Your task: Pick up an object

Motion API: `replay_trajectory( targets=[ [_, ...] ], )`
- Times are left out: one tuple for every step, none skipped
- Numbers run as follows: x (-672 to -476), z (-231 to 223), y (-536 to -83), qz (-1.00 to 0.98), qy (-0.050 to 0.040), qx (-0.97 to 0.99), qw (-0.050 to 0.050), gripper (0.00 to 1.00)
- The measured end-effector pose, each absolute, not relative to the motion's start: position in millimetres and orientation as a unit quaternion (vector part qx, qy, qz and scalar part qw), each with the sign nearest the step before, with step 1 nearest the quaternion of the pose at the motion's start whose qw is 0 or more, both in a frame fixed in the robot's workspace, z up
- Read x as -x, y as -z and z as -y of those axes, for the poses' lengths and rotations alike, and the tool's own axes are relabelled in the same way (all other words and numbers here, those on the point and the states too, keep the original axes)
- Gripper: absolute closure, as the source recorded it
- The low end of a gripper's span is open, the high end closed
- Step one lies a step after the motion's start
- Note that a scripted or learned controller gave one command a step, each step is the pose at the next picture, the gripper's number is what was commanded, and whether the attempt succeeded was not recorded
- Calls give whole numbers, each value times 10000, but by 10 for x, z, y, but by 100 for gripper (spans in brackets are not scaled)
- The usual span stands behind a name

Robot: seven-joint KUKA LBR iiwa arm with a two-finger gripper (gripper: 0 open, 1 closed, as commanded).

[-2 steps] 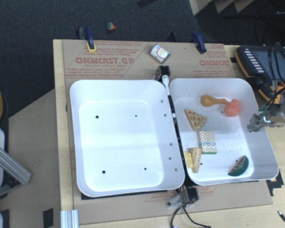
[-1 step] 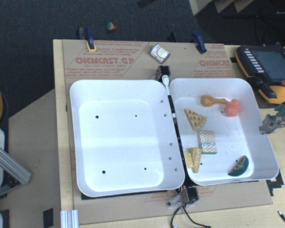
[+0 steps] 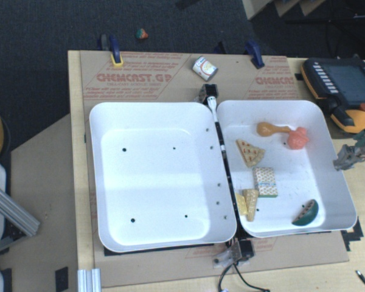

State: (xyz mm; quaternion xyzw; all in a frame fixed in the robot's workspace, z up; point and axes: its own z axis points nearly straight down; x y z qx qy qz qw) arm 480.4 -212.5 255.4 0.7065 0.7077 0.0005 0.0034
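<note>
The right bin (image 3: 283,109) holds several small toys. A tan spoon-shaped piece (image 3: 272,129) lies at the back beside a pink ball (image 3: 298,138). A waffle-patterned triangle (image 3: 250,152) sits left of centre. Below it lies a checkered block (image 3: 266,182), with a yellow wedge (image 3: 249,203) in front of that. A green watermelon slice (image 3: 306,213) rests in the front right corner. My gripper (image 3: 348,156) shows as a grey shape just outside the bin's right rim, apart from every toy and with nothing visibly held.
The left bin (image 3: 152,175) adjoins the right one. A small white box (image 3: 204,68) lies on the brown board behind the bins, between two blue clamps (image 3: 115,48) (image 3: 253,53). A black and yellow pendant (image 3: 342,85) sits at the far right.
</note>
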Motion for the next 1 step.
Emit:
replay_trajectory(
  targets=[
    [-4812, 2128, -2657, -7080, -7, -7062, 53, 100]
  ],
)
